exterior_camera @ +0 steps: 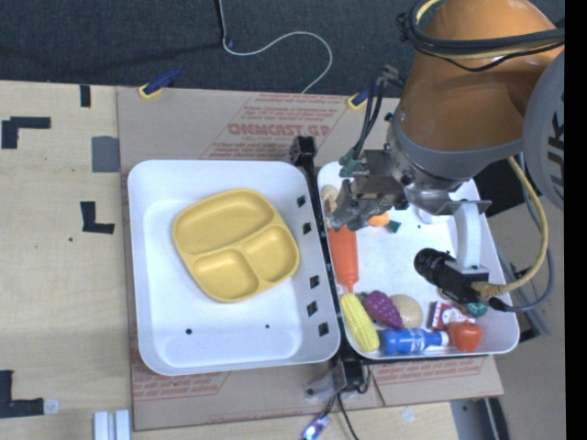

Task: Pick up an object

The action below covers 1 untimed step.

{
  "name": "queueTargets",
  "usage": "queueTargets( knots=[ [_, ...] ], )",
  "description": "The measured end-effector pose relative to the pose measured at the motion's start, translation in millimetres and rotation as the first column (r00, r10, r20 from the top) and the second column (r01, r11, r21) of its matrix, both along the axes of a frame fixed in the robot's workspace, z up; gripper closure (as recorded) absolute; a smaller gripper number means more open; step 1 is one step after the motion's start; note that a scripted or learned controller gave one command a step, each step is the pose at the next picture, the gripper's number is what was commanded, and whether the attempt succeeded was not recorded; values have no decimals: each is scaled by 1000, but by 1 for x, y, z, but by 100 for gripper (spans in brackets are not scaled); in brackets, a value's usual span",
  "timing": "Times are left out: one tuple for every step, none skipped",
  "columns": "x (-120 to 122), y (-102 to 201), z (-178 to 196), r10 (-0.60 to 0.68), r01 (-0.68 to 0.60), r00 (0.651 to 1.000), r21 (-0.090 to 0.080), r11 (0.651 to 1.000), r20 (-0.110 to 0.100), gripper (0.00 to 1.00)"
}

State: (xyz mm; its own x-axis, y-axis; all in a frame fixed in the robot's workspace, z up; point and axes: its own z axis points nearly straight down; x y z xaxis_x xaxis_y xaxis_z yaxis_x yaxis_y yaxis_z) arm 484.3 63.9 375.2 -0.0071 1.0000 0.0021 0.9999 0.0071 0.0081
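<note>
My gripper [359, 211] hangs low over the upper left part of the right bin [404, 255], under the arm's big orange band. Just below it lies an orange carrot [345, 257] along the bin's left wall. Small orange and green bits [383, 220] show right beside the gripper. Along the bin's front edge lie a yellow corn cob [359, 322], purple grapes [382, 308], a tan round piece [409, 312], a blue bottle [410, 341] and a red item [466, 335]. The arm hides the bin's far end.
The left bin [165, 328] holds a yellow three-part plate [236, 244]. A black cylinder on a white bracket [444, 271] hangs from the arm over the right bin's right side. Cables trail at the bench's back and front.
</note>
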Motion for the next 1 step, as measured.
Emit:
queueTargets(
  knots=[
    [1,14,11,-4,4,1000,-2,1000,-9,100]
  ],
)
